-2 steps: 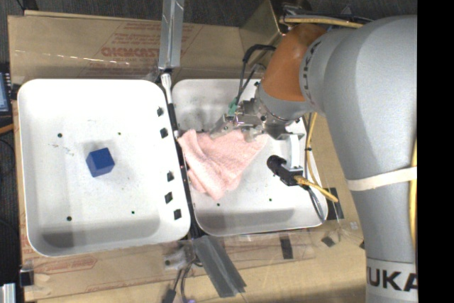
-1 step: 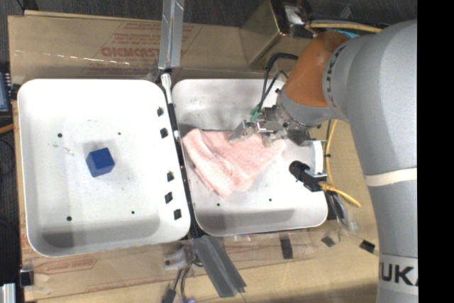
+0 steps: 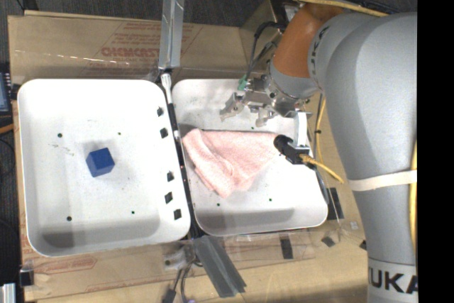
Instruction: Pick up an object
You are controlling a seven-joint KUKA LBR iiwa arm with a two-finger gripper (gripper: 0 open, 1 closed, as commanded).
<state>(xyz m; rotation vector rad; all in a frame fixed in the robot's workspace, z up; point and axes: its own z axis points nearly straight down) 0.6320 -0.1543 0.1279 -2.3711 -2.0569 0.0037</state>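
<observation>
Left bin (image 3: pixel 42 152): blue cube (image 3: pixel 101 161). Right bin (image 3: pixel 213 216): crumpled pink cloth (image 3: pixel 227 156). Above its far edge, gripper (image 3: pixel 247 108), fingers spread, holding nothing.

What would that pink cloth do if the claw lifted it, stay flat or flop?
Probably flop: the pink cloth lies crumpled with soft folds in the right bin, so it looks limp. Pinched at one spot, it would likely hang and trail. It seems light, and unlikely to roll or break.
</observation>
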